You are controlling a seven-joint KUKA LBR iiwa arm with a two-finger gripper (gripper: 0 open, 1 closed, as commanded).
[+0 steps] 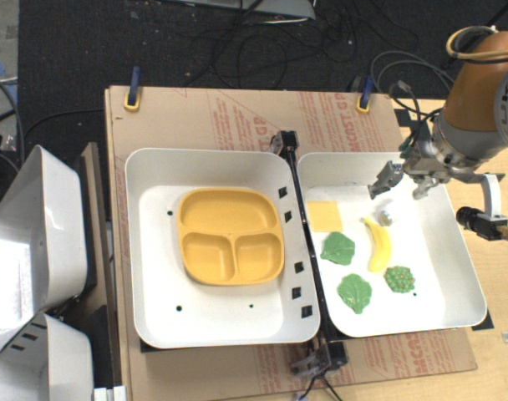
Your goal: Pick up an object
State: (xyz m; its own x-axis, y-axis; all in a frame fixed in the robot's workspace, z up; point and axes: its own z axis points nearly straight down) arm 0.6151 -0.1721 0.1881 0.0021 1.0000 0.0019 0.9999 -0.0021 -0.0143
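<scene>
Both white bins (154, 224) look like smooth, slightly glossy plastic; the yellow divided tray (231, 235) is matt plastic. My bench board (237, 111) reads as rough printed cardboard. The banana (378, 245) and leafy greens (338, 247) seem moulded plastic, though they are small here.

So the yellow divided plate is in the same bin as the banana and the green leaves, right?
Not quite. In the camera view the yellow divided plate lies in the left bin, alone. The banana and the green leaves are in the right bin, under the arm.
</scene>
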